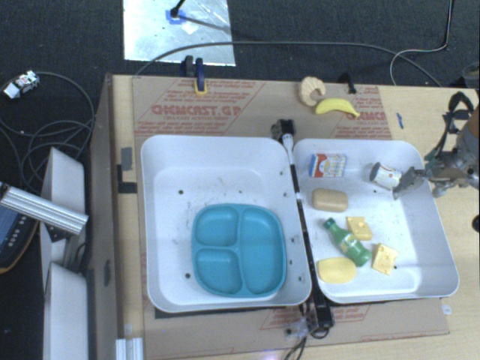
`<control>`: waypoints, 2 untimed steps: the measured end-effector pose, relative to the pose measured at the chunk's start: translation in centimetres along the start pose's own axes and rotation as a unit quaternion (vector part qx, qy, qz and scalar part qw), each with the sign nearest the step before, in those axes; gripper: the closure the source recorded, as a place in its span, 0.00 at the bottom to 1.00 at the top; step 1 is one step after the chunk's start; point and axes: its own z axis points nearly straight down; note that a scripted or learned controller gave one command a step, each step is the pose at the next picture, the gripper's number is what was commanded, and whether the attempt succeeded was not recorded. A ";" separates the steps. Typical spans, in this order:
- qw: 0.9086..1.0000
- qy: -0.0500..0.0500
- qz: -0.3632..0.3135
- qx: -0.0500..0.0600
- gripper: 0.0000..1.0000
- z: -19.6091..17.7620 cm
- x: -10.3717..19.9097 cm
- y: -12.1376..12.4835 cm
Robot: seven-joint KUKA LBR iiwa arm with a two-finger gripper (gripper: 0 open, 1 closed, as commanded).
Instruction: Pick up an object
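Camera view: the end effector (pixel 409 180) hangs over the right bin's (pixel 439 235) far right edge; whether it is open or closed cannot be told. A small white cylindrical can (pixel 385 175) lies just beside it. Nearby sit a beige soap-like block (pixel 330 199), a green plastic bottle (pixel 347 241) and yellow cheese wedges (pixel 385 259).

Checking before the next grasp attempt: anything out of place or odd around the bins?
Yes. A banana and a round tan item lie on the bench behind the right bin, outside both bins. Inside it, the green bottle lies on its side.
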 end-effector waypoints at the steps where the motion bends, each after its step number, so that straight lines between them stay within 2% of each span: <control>1: 1.000 0.001 -0.001 0.001 0.00 6.8 6.4 0.0; 2: 1.000 -0.001 0.000 -0.005 0.00 12.9 11.6 -2.9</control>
